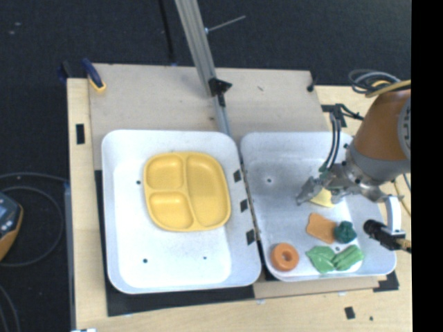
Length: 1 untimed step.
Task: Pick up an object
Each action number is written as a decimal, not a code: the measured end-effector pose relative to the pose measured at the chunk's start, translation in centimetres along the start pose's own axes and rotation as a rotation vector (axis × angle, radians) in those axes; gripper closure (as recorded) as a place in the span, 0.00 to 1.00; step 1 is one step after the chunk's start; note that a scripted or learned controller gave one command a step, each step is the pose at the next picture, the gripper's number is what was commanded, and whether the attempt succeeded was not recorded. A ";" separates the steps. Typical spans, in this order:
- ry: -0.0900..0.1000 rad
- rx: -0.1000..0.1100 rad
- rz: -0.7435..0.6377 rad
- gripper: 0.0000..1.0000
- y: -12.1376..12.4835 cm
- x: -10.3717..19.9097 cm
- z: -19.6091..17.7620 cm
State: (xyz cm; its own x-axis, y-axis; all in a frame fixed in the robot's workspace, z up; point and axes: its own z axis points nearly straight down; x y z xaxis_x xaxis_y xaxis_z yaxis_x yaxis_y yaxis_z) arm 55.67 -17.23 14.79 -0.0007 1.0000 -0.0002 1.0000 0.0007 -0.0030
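My gripper hangs over the right bin, near its middle right. A pale yellow piece lies right beside the fingertips, partly hidden by them. Just below are an orange block, a dark green round piece, a light green leafy piece and an orange ring. The view does not tell whether anything sits between the fingers.
The left bin bears a yellow divided plate with three compartments. A slanted metal pole rises behind the bins. The grey and orange arm enters from the right, over the right bin's far corner.
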 end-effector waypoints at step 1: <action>-0.002 -0.006 0.003 0.00 0.1 -0.1 4.8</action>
State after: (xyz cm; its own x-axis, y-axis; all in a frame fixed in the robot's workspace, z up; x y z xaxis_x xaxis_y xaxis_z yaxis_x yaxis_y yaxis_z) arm 55.77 -17.35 9.99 0.0018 1.0000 -0.0018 1.0000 -0.0018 0.0028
